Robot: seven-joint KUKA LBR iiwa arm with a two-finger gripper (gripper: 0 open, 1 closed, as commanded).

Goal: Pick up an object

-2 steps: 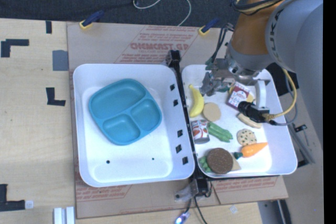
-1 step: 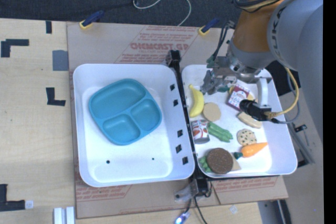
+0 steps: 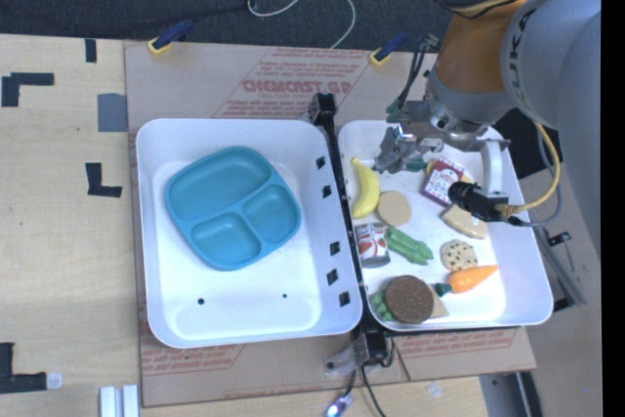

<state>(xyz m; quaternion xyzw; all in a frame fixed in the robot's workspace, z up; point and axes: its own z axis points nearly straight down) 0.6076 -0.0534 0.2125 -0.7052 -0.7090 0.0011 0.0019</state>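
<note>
Gripper (image 3: 398, 151) low over right bin (image 3: 522, 308), just beside banana (image 3: 364, 188); finger state impossible to tell. Banana near bin's left wall: probably light, stiff, smooth plastic; best pinched across curved middle.

A: Where does the camera sit?
B: Above the bench (image 3: 59, 210), fixed, looking down at a slant.
A: How near?
B: Far enough to take in both bins: left bin (image 3: 156, 308) and right bin (image 3: 527, 303), whole. The arm (image 3: 547, 24) enters from the right.
</note>
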